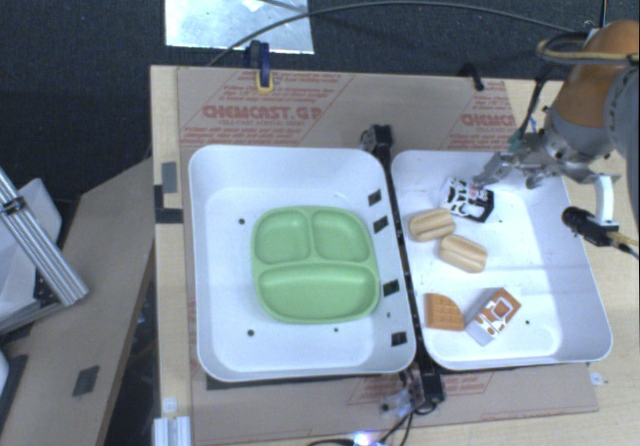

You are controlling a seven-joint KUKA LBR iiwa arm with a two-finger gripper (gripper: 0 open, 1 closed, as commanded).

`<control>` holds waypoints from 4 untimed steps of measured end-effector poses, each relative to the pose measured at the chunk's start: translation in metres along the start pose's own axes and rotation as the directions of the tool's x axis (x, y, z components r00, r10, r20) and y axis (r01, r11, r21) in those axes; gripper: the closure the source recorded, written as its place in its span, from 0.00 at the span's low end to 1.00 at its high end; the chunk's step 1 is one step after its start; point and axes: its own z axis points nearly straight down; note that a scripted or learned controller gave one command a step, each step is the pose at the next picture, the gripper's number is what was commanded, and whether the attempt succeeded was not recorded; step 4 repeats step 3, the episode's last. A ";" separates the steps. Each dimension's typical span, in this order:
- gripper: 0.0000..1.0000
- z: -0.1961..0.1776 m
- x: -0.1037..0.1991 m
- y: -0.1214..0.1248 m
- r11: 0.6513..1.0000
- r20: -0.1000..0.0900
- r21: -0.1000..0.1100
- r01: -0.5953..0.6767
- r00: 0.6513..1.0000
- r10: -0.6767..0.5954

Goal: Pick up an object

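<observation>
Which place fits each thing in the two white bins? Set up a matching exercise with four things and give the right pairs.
Things:
1. green divided plate
2. black-and-white patterned item
3. orange-and-white small box
4. waffle-like brown square

Places:
A. right bin, far end, near the gripper
B. right bin, near edge, just left of the small box
C. middle of the left bin
D. right bin, near end, furthest right of the items

Pairs: 1-C, 2-A, 3-D, 4-B
</observation>
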 end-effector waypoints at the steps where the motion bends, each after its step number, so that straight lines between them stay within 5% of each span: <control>1: 1.00 -0.009 0.001 0.001 1.000 -0.003 -0.001 0.003 1.000 -0.003; 2: 1.00 -0.057 -0.002 -0.003 1.000 -0.007 0.021 -0.001 1.000 0.001; 3: 1.00 -0.102 -0.003 0.005 1.000 -0.007 0.019 0.002 1.000 -0.002; 4: 1.00 -0.102 -0.003 0.005 1.000 -0.007 0.019 0.002 1.000 -0.002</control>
